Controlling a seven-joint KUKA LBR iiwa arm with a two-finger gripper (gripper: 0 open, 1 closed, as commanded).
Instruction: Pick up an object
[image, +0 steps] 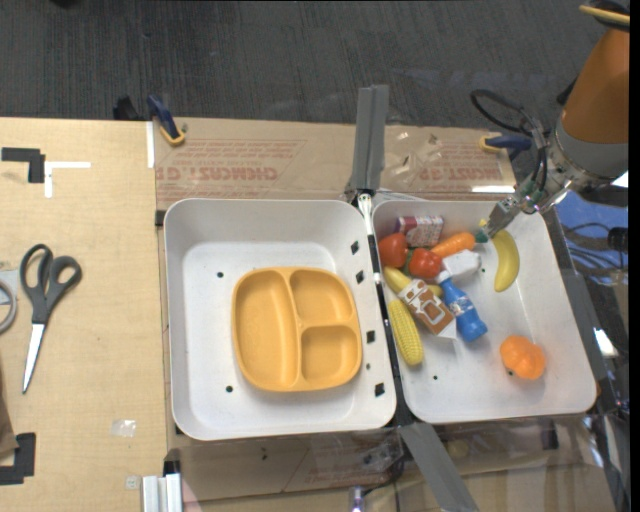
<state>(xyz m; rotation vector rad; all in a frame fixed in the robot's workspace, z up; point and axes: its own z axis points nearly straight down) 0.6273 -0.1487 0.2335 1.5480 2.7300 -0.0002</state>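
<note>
Arm comes in from the right, orange band near the top-right corner of the view, w/ the pincer (497, 217) down at the far edge of the right bin (560, 390). Its tips sit just above the top end of the banana (507, 260), touching or nearly so; can't tell which. Too small and slanted to say whether the pincer is wide or narrow, so I can't tell; nothing visibly between the tips, so no grasp claimed.

Right bin holds the pickable stuff, mostly bunched vs. its left wall:
- corn cob (404, 322) lying along the left wall
- blue bottle (462, 308) w/ white cap, tilted, next to a brown packet (430, 305)
- carrot (453, 243) and red tomato-like piece (424, 263) near the far-left corner
- small can (421, 229) at the far edge
- orange fruit (522, 358) alone toward the near-right corner

Banana lies apart from the pile, near the right wall. Prob. why it's the target: open space around it, less chance of knocking neighbours.

Left bin (190, 330) carries a yellow divided plate (297, 328) in its middle. Scissors (42, 290) lie on the counter (80, 380) at its left edge, well apart from both bins.

Judgement: approach stage, grasp not yet made.
</note>
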